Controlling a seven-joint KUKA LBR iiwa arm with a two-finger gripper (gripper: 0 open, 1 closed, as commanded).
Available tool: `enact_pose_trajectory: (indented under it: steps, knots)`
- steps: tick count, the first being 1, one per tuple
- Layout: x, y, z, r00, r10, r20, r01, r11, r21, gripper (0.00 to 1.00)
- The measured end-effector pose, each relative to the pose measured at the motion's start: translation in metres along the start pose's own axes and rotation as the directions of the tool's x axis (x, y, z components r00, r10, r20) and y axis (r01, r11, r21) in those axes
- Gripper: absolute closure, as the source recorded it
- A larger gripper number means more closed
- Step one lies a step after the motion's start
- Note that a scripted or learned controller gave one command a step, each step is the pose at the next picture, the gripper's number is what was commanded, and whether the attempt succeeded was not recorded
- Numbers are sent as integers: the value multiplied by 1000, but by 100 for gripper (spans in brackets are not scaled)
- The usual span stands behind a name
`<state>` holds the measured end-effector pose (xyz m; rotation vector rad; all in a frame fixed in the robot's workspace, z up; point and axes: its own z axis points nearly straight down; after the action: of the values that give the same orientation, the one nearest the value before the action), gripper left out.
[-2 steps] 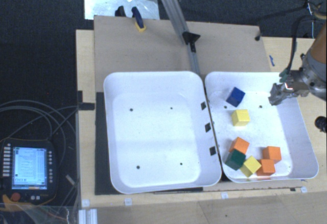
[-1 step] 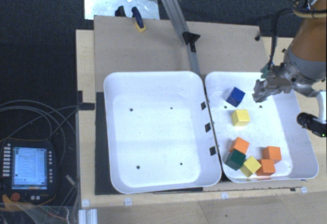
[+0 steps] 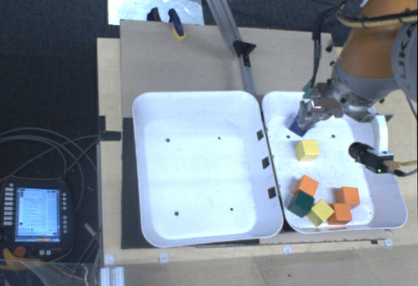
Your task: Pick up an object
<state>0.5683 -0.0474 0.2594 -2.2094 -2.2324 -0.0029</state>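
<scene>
Grey two-finger gripper (image 3: pixel 304 119) low in the right shallow white bin (image 3: pixel 392 206), far-left part, jaws pinching a small blue block (image 3: pixel 297 127), yellow cube (image 3: pixel 307 149) just nearer.

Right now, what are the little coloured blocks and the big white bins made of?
The small coloured cube blocks look like matte painted wood or foam: flat colour, no shine. The shallow white bins look like smooth moulded plastic, with rounded corners and a slight sheen.

White bins (image 3: pixel 196 108) look smooth matt plastic; bench (image 3: pixel 196 59) matt board (cardboard-like); blocks (image 3: pixel 307 149) matt.
</scene>
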Motion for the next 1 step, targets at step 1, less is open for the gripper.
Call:
enact_pose_trajectory:
  steps: [1]
  knots:
    - [53, 5, 13, 1000, 0, 0, 0, 1000, 1, 100]
